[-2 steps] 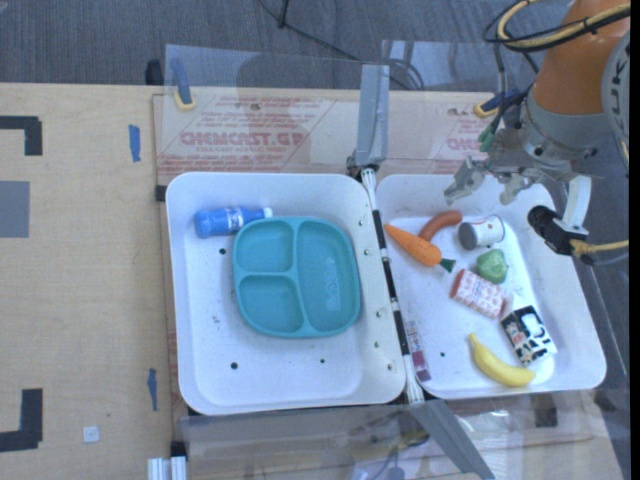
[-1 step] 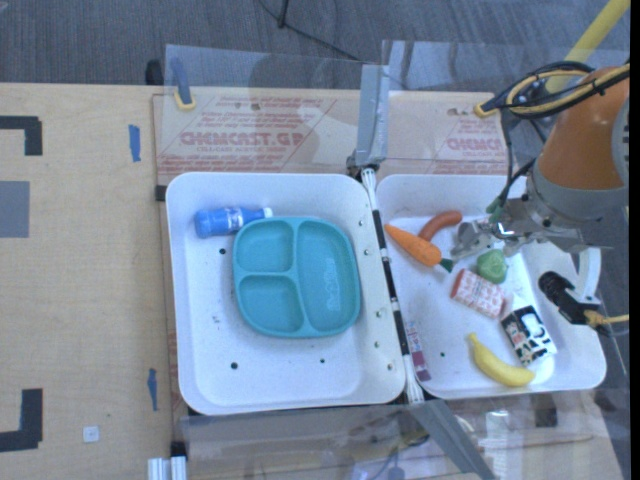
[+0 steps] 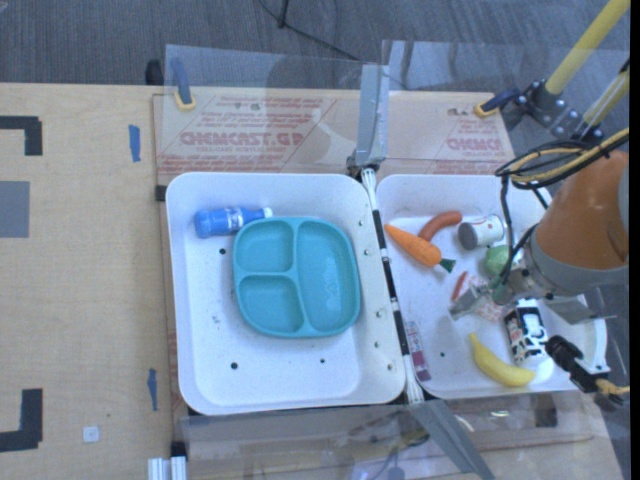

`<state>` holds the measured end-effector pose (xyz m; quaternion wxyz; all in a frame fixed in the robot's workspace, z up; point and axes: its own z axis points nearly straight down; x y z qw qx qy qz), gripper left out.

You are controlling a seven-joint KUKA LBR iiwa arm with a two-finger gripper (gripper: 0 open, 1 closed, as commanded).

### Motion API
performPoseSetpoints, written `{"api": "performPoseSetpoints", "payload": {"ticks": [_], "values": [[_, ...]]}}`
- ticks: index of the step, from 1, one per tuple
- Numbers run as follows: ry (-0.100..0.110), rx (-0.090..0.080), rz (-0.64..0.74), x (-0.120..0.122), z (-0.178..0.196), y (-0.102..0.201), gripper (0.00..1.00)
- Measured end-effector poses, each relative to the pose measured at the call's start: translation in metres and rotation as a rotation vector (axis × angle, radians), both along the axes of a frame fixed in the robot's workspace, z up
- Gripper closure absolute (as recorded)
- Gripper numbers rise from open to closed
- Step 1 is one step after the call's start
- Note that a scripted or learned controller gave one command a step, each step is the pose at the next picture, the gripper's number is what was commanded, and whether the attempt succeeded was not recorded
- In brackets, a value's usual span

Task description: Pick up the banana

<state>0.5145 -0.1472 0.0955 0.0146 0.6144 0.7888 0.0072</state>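
— When you start at the left, what lies on the worktop [image 3: 80,268]?

— Bare wood, then the left bin [image 3: 200,368]. A blue bottle [image 3: 228,219] lies on its side near the far left corner. Just right of it, a teal plate [image 3: 297,275] with three compartments sits in the middle of the bin, close to the bottle's cap end.

— And past the divider?

— The right bin [image 3: 410,203]. A carrot [image 3: 413,246] lies at a slant near its left wall. Just beyond the carrot is a red curved piece [image 3: 440,224], then a white cup [image 3: 482,232] on its side, and a green lump [image 3: 497,260] just beside the cup on the near side.

— Where is the banana?

— The banana [image 3: 500,367] lies flat in the right bin's near right part, close along the front wall and curving up at its left tip.

— Does the arm have it?

— No. The arm [image 3: 590,228] reaches in from the right, and its jaws hang low over the bin between the green lump and the banana. They are apart from the banana, which lies free. Whether the jaws are released or clenched, I cannot tell.
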Motion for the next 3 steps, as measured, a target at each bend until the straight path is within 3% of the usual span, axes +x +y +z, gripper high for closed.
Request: {"api": "performPoseSetpoints", "payload": {"ticks": [1, 2, 3], "values": [[-0.005, -0.023, 0.389, -0.024, 0.002, 0.011, 0.00], [-0.014, -0.028, 0.384, -0.021, 0.013, 0.008, 1.00], [-0.012, -0.027, 0.384, -0.022, 0.012, 0.008, 0.00]]}}
